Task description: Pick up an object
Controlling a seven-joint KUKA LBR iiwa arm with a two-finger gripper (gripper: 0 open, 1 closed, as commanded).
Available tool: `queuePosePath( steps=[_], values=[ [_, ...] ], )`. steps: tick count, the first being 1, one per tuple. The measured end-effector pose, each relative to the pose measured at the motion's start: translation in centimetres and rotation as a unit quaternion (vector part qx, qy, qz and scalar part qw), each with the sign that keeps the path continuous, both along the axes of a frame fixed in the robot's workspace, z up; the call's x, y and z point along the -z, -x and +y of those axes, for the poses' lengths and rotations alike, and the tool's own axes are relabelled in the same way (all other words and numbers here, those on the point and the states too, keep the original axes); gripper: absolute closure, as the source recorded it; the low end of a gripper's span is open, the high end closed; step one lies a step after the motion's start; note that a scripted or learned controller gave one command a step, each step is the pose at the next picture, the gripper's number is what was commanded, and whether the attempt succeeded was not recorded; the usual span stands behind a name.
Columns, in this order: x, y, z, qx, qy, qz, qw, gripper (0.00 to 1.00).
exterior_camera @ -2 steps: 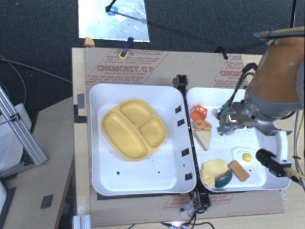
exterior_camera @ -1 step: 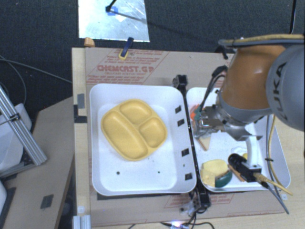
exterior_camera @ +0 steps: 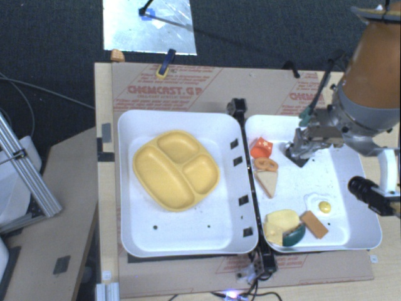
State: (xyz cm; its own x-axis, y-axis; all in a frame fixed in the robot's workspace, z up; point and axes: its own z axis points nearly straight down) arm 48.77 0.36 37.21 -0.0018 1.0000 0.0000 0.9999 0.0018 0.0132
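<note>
The pick had not yet been made. All the small objects lay loose on the floor of the right bin (exterior_camera: pixel 351 187), and none was lifted clear of it. Taking the fried egg (exterior_camera: pixel 318 205) as the landmark: a brown block (exterior_camera: pixel 314 224) lay just below it, a pale yellow piece (exterior_camera: pixel 280 223) with a dark green piece (exterior_camera: pixel 294 236) against its lower edge sat to the egg's lower left, a tan wedge (exterior_camera: pixel 268 182) lay to its left, and above that wedge, farther up and left of the egg, were a small orange ring (exterior_camera: pixel 266 164) and a red-orange piece (exterior_camera: pixel 261 148). Far left of the egg, in the left bin (exterior_camera: pixel 141 227), rested a yellow divided tray (exterior_camera: pixel 175 168). Both bins sat on the counter (exterior_camera: pixel 188 86).

The claw (exterior_camera: pixel 299 154) hung above the egg and a little left of it, low over a bare patch of the right bin, with the red-orange piece near its left side but apart from it. Its tip read as a dark, compact mass; how wide it stood could not be told from this angle. Nothing was visible inside it, so it appeared to hold nothing.

What remained, by this reading, was the whole grasp: settling over one object, closing and lifting.
</note>
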Motion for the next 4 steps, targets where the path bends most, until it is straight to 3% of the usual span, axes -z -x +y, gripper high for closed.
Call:
queuePosePath(
  steps=[1,2,3,4],
  values=[
    [-4.6,-0.5,9.2,-0.006,-0.0020,0.003,1.0000,1.00],
    [-5.5,-0.6,8.7,-0.004,-0.0005,0.003,1.0000,1.00],
    [-5.6,0.1,2.2,0.003,0.0006,0.005,1.0000,1.00],
    [-2.4,0.2,10.5,-0.005,-0.0010,0.007,1.0000,1.00]
  ],
)
